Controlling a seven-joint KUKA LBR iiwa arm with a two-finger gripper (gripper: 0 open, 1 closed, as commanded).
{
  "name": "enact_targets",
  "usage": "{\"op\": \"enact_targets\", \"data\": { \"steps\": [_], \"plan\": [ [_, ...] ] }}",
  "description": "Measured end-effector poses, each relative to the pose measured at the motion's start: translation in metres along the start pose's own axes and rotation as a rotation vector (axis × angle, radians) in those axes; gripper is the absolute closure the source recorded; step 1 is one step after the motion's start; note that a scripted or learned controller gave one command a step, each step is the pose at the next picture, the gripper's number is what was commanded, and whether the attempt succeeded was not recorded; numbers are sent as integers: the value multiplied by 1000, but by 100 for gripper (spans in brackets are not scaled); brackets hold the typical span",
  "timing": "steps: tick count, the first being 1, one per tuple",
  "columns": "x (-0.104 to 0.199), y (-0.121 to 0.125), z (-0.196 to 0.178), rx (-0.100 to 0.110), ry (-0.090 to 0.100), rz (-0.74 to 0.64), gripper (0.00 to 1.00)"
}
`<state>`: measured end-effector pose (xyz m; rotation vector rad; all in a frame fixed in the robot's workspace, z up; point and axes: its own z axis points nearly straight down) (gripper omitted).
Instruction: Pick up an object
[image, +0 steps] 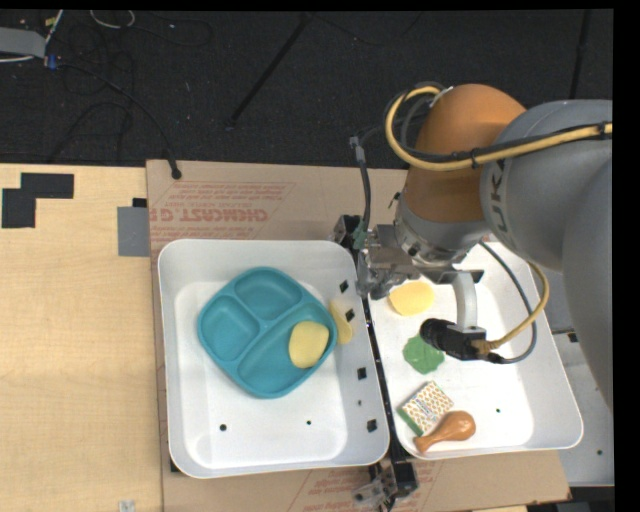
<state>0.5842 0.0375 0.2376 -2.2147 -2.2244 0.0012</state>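
My gripper (372, 262) hangs under the orange wrist at the left rim of the right bin (540, 420), close to the wall between the two bins. A pale yellow flat piece (411, 297) lies just to its right and partly under the arm. Below that lie a green piece (422, 353), a patterned packet (426, 405) and a brown drumstick-shaped toy (446, 430). In the left bin (190, 420) a teal divided plate (250, 325) carries a yellow lump (309, 343). A small yellow piece (343, 322) lies by that bin's right wall.
A black connector with a yellow cable (455, 338) hangs from the arm over the right bin's middle. The grey arm body (560, 180) covers that bin's far right. Both bins rest on cardboard (230, 200) on a wooden bench (70, 350).
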Motion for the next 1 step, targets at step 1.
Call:
{"op": "enact_targets", "data": {
  "steps": [1],
  "plan": [
    [46, 16, 15, 1, -1, 0, 100]
  ]
}}
